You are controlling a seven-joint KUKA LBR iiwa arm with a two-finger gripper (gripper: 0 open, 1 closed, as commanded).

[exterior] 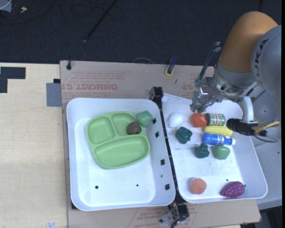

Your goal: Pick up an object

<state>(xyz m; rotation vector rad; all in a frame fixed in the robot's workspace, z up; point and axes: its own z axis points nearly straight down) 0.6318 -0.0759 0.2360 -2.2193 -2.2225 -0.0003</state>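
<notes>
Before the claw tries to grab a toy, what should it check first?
1. Claw is over the right bin, where most toys lie: ok.
2. A toy sits right below it, the orange-red ball: ok.
3. Room around that ball: not ok. The small can touches or nearly touches it and the corn lies close below.
4. Claw lined up on one toy: cannot tell. From this slant it sits just above the ball's top edge.
5. Claw already holding something: cannot tell; its tips are too dark and small to read.
6. Easier picks exist: ok. The white egg and purple grapes lie apart from other toys.
</notes>
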